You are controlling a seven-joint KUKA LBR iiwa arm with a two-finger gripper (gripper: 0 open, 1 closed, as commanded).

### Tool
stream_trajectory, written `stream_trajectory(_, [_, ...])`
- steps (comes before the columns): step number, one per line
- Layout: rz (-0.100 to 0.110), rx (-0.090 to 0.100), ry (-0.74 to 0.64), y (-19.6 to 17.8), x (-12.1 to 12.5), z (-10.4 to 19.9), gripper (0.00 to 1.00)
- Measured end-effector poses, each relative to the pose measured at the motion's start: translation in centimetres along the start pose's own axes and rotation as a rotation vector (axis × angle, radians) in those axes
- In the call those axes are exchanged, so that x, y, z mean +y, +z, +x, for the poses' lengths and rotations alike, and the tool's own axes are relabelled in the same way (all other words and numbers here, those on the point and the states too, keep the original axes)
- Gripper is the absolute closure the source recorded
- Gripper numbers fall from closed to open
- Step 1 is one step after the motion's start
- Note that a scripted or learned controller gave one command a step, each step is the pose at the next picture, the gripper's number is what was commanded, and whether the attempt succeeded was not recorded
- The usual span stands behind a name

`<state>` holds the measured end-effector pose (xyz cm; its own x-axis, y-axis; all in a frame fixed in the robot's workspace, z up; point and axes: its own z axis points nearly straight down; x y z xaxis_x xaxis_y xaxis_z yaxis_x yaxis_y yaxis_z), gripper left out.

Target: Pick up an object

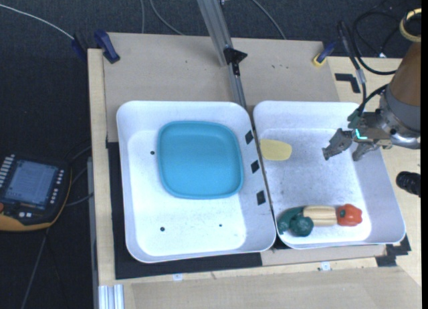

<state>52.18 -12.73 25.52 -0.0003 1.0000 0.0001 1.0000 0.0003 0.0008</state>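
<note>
My gripper (348,148) hangs over the right part of the right bin (314,117), its two dark fingers spread apart with nothing between them. A pale yellow flat piece (275,150) lies at the bin's left wall, well to the left of the gripper. Along the bin's front edge lie a dark green object (295,223), a tan cylinder (321,215) and a red object (349,215) in a row, below the gripper.
The left bin (134,167) holds a blue square plate (200,158). A metal rail (217,27) slants down to the gap between the bins. Cables lie on the dark floor behind the bench, and a handheld pendant (30,187) sits at the left.
</note>
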Motion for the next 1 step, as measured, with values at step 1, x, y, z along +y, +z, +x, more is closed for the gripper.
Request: stream_trajectory(1, [0.0, 0.0, 0.0, 0.01, 0.0, 0.0, 0.0])
